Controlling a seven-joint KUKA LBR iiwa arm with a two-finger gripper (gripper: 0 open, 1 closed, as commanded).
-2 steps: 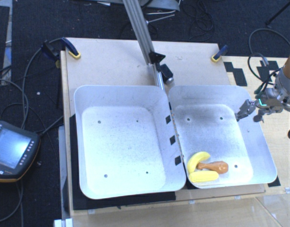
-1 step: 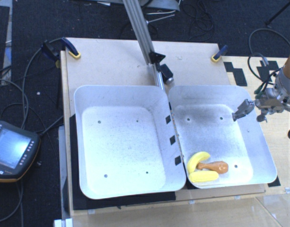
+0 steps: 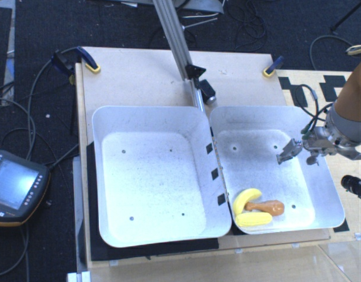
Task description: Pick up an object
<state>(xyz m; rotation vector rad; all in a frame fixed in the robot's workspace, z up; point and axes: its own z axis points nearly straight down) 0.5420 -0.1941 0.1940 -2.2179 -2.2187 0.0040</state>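
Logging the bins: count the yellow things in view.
2, both in the right bin near its front left corner: a curved banana and a second yellow piece just in front of it.

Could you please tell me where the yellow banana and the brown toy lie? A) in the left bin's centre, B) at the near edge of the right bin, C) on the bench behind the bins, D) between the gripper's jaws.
B: the banana and the brown toy lie together at the right bin's near edge, apart from the gripper.
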